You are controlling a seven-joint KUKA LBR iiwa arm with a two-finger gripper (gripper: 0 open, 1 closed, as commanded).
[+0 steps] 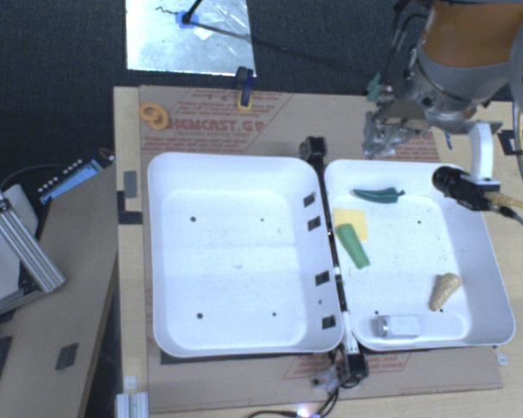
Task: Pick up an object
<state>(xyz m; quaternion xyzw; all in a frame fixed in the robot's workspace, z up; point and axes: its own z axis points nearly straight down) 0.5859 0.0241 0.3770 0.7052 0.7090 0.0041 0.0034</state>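
Approach step: the hand (385, 138), grip state impossible to tell, hovers at twelve o'clock above the right bin (471, 259); next, descend onto the dark green pepper (379, 195).

Red printed lettering runs across the brown cardboard sheet (270, 116) under the bins, behind the left one; it is too blurred to read reliably.

Right bin (479, 259) mid open btwn pepper (379, 195) & cone (444, 291).

Bright, even overhead light — glare on white bins (244, 168).
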